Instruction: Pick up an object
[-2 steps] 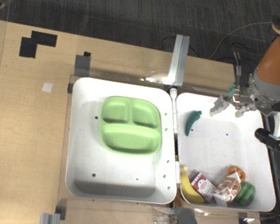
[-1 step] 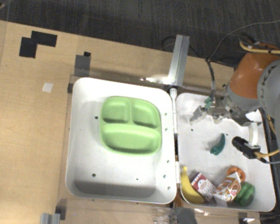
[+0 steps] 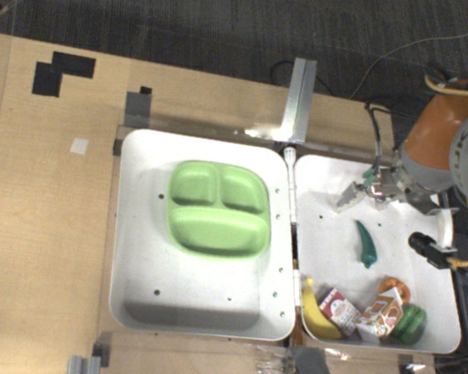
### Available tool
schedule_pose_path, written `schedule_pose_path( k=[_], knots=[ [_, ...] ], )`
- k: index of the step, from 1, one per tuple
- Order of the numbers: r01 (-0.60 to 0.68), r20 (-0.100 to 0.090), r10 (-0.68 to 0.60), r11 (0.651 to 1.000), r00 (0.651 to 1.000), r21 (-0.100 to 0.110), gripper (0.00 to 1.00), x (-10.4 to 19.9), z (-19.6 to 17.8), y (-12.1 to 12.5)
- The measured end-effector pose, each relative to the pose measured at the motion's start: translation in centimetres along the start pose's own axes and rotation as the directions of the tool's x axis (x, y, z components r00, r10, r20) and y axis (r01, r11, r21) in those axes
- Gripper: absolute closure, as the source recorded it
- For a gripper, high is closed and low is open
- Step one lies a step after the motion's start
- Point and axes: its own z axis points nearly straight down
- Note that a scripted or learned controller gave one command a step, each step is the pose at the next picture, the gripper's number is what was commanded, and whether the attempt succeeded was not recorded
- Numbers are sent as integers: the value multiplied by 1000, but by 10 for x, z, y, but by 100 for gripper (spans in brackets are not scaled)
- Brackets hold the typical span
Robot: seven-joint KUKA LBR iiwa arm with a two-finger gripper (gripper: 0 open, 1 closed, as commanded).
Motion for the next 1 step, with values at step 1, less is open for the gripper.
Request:
schedule_pose_path(
  k=[1],
  knots=[
    [-194,-1,194,981,981,-2,0,-8,-2,-55]
  ],
)
